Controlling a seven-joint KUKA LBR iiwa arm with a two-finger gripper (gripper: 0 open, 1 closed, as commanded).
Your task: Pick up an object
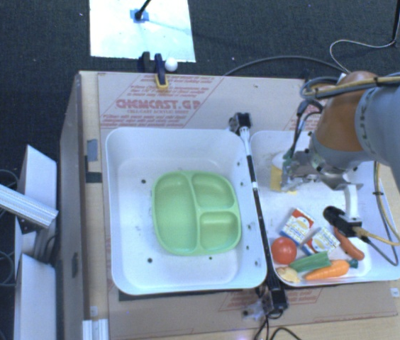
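The grey arm (370,119) comes in from the right and bends down over the far part of the right bin (276,207). Its gripper (293,174) hangs low at the far-left corner of this bin, close to the wall between the two bins. How wide the gripper is open cannot be told from this angle, and nothing is visibly held by it.

A yellow piece (276,178) lies just beside the gripper, on its left, against the bin's left wall; whether they touch is not clear.

The other objects are grouped in the near part of the right bin, well apart from the gripper. Two small cartons (297,226), white w/ red and yellow print, lie side by side approx. in the middle. Near them, to the left, is a red tomato (284,250). A green vegetable (310,262) and an orange carrot (327,270) lie side by side along the near wall. An orange-red long piece (350,246) lies to the right of the cartons.

The left bin (132,190) holds a green divided plate (196,211) w/ three compartments, lying flat in the centre.
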